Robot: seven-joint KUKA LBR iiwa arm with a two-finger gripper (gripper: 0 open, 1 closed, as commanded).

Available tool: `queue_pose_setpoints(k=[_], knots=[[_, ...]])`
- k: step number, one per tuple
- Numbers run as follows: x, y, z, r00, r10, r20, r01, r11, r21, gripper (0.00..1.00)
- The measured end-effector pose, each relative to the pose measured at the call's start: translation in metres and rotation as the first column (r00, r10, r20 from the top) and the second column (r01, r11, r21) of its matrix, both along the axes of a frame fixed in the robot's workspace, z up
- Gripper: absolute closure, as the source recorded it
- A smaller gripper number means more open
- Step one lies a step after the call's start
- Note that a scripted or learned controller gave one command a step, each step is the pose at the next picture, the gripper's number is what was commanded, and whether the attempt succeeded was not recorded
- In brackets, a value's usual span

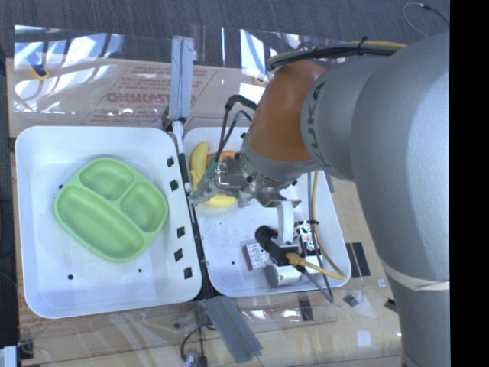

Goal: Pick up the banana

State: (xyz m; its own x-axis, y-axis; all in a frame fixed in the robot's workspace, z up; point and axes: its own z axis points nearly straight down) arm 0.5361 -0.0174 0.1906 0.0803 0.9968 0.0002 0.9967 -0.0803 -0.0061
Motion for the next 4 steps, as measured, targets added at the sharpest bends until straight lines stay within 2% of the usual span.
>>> queue_pose_setpoints(k=[1, 2, 3, 4], knots=[[0.081, -0.003, 0.012, 0.997, 0.073, 0.003, -0.073, 0.997, 0.0, 0.0], [0.082, -0.035, 0.001, 0.999, 0.052, 0.001, -0.052, 0.999, 0.0, 0.0], [0.047, -0.003, 0.0, 0.995, 0.102, 0.001, -0.102, 0.995, 0.0, 0.0], [0.052, -0.027, 0.001, 0.995, 0.1, 0.004, -0.1, 0.995, -0.001, 0.0]])
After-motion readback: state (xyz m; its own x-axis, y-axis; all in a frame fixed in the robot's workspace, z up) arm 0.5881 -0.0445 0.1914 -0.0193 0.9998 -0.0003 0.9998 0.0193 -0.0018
